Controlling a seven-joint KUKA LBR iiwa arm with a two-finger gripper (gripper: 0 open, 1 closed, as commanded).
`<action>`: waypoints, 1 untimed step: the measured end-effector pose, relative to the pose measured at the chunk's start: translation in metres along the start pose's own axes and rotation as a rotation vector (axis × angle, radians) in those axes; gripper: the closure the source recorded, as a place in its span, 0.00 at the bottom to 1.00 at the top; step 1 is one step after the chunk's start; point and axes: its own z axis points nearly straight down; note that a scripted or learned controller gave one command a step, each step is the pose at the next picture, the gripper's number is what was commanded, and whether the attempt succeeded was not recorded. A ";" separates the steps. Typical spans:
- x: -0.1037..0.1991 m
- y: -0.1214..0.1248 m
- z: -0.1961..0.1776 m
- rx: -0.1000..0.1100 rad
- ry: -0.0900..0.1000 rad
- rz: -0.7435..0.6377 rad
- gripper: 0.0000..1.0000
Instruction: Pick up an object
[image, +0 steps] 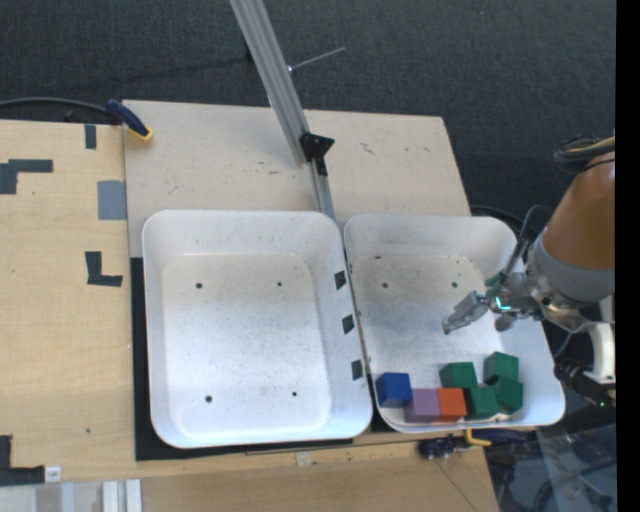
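The arm (585, 225) reaches in over the right bin (420, 240), and its pincer (470, 315) hangs above bare bin floor, apart from the blocks and up-frame of them. The grey fingers point toward the bin's middle, but at this slant I cannot tell whether they are spread or pressed together; nothing shows between them, so no block is held.

The step in hand looks like the approach: the pick is not yet made. The blocks sit clustered along the near wall of the right bin, toward its right corner. The next move, as I judge it, calls for the pincer to shift toward that near wall, settle over one block and come down on it. The blue block (394, 388) stands a little apart at the cluster's left end, so it seems the easiest to take; the rest are packed touching, which leaves little room for fingers.

Counted: two bins, the left bin (240, 230) beside the right one. One blue block, one purple block (426, 403), one orange block (452, 402). The green blocks (490, 385) look like four, though they crowd together and the count is unsure.
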 end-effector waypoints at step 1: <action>0.000 0.001 -0.002 -0.004 0.000 -0.002 0.00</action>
